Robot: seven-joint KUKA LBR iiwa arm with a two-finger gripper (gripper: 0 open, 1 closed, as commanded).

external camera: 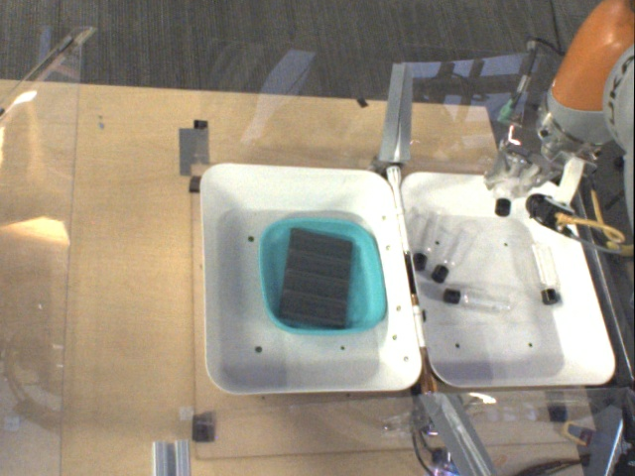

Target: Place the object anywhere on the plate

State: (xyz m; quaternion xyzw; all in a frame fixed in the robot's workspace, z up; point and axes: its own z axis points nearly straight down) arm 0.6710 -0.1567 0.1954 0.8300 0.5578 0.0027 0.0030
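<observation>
a teal plate (369,296) sits in the left bin (228,266), and a dark ribbed block (317,278) lies flat on it, in the middle. the right bin (516,350) holds a few clear tubes with black caps (444,266). the gripper (518,177) hangs over the top edge of the right bin, well apart from the block. i cannot tell if it is apart or together.

A dark grey, ribbed rectangular block (317,280) lies flat on a turquoise, rounded-square plastic plate (269,256). The block sits near the plate's middle, its long side running near to far and tilted slightly to the right at the far end. The plate rests in the middle of the left shallow white bin (230,335).
</observation>
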